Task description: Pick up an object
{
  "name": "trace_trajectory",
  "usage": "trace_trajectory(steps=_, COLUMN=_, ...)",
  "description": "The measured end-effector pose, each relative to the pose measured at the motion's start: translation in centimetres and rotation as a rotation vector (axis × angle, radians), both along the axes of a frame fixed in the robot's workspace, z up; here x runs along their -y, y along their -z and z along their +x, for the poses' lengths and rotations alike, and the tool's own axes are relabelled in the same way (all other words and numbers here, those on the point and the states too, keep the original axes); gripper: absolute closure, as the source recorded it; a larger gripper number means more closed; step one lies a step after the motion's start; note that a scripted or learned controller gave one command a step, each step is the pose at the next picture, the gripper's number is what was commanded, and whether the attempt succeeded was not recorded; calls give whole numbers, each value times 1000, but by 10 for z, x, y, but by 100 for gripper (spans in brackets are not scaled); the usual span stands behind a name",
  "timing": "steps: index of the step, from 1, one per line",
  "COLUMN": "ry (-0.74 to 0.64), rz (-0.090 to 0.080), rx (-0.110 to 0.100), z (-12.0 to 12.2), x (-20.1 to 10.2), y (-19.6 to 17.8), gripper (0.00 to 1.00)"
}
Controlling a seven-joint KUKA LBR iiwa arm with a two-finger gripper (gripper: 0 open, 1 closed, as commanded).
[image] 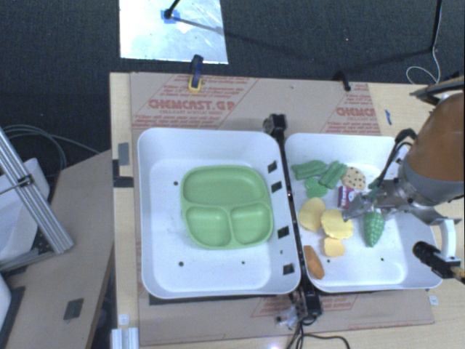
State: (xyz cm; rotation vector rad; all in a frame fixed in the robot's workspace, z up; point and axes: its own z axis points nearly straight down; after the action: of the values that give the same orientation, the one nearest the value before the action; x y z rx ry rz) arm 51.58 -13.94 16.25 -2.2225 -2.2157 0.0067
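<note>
Left bin (156, 217): holds one green divided plate (225, 204), three compartments, sitting roughly at the bin's centre, flat.

Right bin (392, 267): toy food clustered in its left half. At 12 o'clock of the cluster, green pea-pod pieces (318, 173) lie side by side. Just at their 3 o'clock, a tan speckled cookie (354, 177). Below it, a small purple-and-white item (344, 195), too small to identify. At 6 o'clock of the pods, yellow pieces (328, 220) lie touching one another. At the cluster's 7 o'clock, against the bin's lower left wall, an orange piece (314, 262). At 3 o'clock of the yellow pieces, a green bumpy corn-shaped toy (373, 227), upright-ish, narrow end down.

Arm enters from 3 o'clock. Gripper (361, 206) sits low over the cluster, between the cookie and the corn-shaped toy. Cannot tell how the claw is set; nothing visibly pinched.
</note>
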Motion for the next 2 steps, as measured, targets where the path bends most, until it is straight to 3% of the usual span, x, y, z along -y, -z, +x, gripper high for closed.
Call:
trace_trajectory(steps=1, ry=-3, rz=0, rx=5, z=30, x=36, y=80, gripper=0)
trace_trajectory(steps=2, ry=-9, rz=-1, rx=11, z=83, x=32, y=77, gripper=0)
